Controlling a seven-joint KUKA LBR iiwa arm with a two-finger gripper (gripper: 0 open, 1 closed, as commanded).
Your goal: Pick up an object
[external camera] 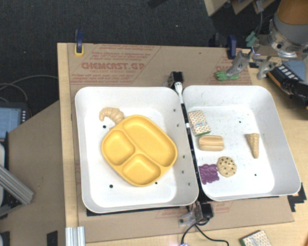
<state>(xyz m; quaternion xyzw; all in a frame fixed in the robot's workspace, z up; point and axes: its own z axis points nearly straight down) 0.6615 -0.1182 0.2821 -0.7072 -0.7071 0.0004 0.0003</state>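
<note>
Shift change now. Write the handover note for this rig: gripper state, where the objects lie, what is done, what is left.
Gripper: above the right bin's far edge, holding a small green object between its jaws.
Right bin: patterned packet, hot dog bun, ice cream cone, cookie, purple grapes.
Left bin: yellow divided plate, croissant at its far left.
Done: green object apparently picked.
Left: confirm the grip holds.
</note>
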